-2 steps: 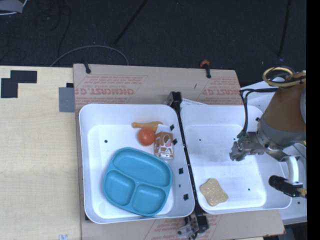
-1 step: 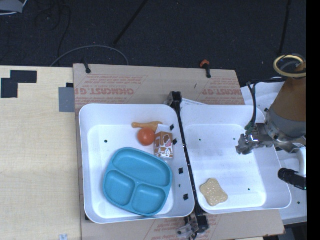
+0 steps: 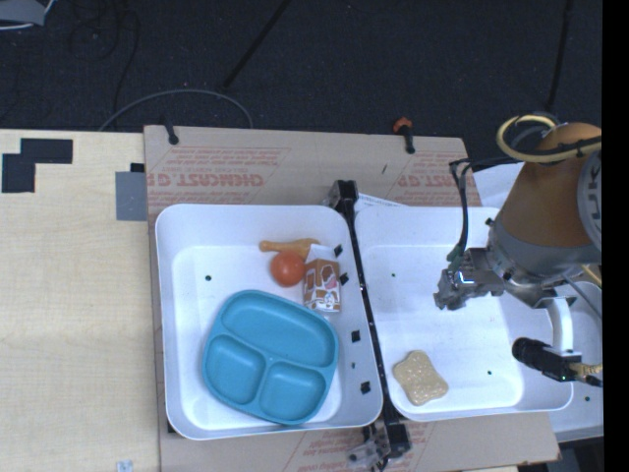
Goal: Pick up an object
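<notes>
Camera view, from above and at a slant, takes in two shallow white bins side by side on a sheet of printed cardboard (image 3: 295, 170) that lies on a pale wooden bench (image 3: 69, 293). Within the left bin (image 3: 182, 264) a blue divided plate (image 3: 270, 356) with three compartments fills much of the floor, tilted toward the bin's near corner. Just beyond the plate's far edge sits a small red-orange ball (image 3: 287, 268), touching or nearly touching a small printed carton (image 3: 322, 285) that stands just to its right, close to the bin's right wall. An orange, elongated toy piece (image 3: 288, 247) lies just behind the ball, near the far wall. A black divider strip (image 3: 359, 303) runs between the two bins. The right bin (image 3: 403, 264) holds a tan, lumpy, biscuit-like object (image 3: 421, 378) near its front-left corner, lying flat and well apart from everything else. The arm (image 3: 550, 200), grey with an orange section, reaches in from the right over the right bin, with a yellowish cable looped at its top. The gripper (image 3: 454, 291) hangs over the middle of the right bin's floor, above and to the right of the tan object and clear of it; whether it is spread or closed cannot be made out from this angle, and nothing can be seen held in it. A dark mat lies beyond the bench.
</notes>
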